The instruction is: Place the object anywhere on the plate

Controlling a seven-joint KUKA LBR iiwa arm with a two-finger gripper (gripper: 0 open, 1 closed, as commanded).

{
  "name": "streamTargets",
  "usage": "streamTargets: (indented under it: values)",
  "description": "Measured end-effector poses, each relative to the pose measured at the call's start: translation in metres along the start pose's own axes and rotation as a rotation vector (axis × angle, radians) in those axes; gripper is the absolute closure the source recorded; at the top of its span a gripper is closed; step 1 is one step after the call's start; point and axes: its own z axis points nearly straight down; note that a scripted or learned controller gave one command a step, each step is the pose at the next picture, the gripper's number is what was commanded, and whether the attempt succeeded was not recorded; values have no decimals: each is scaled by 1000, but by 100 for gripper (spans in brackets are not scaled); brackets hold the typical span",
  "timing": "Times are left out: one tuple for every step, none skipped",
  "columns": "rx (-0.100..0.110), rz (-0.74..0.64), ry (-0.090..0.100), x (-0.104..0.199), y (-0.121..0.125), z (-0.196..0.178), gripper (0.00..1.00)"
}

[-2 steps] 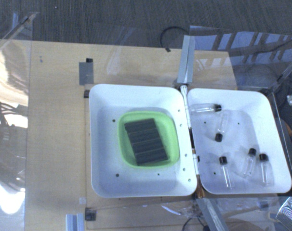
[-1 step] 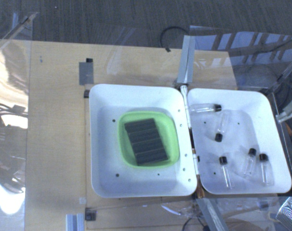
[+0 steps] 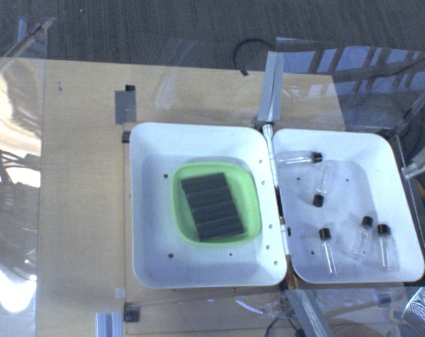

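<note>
So, two white bins are set side by side on the wooden table [image 3: 72, 188]. In the left bin [image 3: 146, 258] a lime green plate [image 3: 179, 206] is sat roughly in the middle, square-ish with rounded corners. A dark grey ridged block [image 3: 211, 207] is lying flat on that plate, turned a bit askew to the plate's edges and kept well inside the rim, so the object can be counted as already on the plate. Green is left showing all around it.

The right bin [image 3: 339, 137] is where the clutter is. Five small clear vials with black caps are scattered in it:
- one [image 3: 300, 158] lying along the far wall
- one [image 3: 323, 184] just nearer than that, cap towards the viewer
- one [image 3: 327, 250] near the front, close to the divide between the bins
- two [image 3: 362, 236] [image 3: 386, 248] lying close together by the front right corner

None of them are touching the plate or the block.

A grey metal bracket [image 3: 271, 90] is stood up at the far end where the bins meet, and a small grey piece [image 3: 126, 106] is fixed to the table off the left bin's far corner.

As for the hand, open or closed can't be told here.
</note>
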Motion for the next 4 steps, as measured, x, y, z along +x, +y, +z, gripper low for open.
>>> streamTargets:
  values:
    - [0,-36,1,9,-3,67,0]
    - [-1,-212,-1,1,-5,29,0]
    - [-4,-461,-4,0,0,-25,0]
    - [-1,-423,-1,2,-5,60,0]
